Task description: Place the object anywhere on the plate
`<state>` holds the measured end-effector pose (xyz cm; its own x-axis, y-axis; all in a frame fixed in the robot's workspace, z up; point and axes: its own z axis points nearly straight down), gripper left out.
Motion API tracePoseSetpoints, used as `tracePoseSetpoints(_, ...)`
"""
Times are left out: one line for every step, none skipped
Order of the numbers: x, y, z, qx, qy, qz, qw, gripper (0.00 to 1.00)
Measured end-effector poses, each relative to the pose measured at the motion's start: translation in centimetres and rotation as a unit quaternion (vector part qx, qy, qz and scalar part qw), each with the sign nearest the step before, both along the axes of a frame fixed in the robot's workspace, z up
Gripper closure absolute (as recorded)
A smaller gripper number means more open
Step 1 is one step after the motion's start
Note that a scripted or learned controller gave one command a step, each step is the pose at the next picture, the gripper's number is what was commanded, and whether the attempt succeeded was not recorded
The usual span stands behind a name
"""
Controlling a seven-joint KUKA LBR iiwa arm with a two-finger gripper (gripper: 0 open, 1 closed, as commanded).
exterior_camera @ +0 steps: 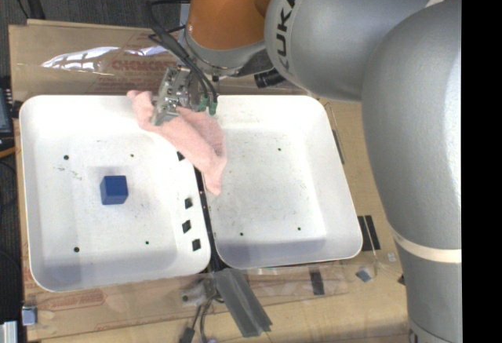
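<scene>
Your arm (376, 59) reaches in from the right, its orange band (227, 0) sitting high over the far edge of the two bins. The end effector (174, 102) hangs just below it, above the far right corner of the left bin (47, 176), close to the ridge where the two bins meet.

A pink cloth (196, 141) is bunched up at the end effector and drapes down from it toward you, trailing across the dividing ridge so that its lower tip lies over the near-left part of the right bin (314, 176). The upper end of the cloth meets the metal of the end effector, and it looks pinched there, though the fingers are tangled with cables and fabric, so you cannot tell from this angle how far apart they stand or whether the cloth is truly between them.

A small blue cube (114, 189) sits on the floor of the left bin, well apart from the cloth and the end effector.

Both bins rest on a counter (78, 51) covered with brown cardboard, with a strip of shiny tape at its far left.
</scene>
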<state>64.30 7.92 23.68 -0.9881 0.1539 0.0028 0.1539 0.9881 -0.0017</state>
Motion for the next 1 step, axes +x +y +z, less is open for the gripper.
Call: tracePoseSetpoints(0.01,-0.01,0.02,0.0000,0.000,0.000,1.0000,0.00)
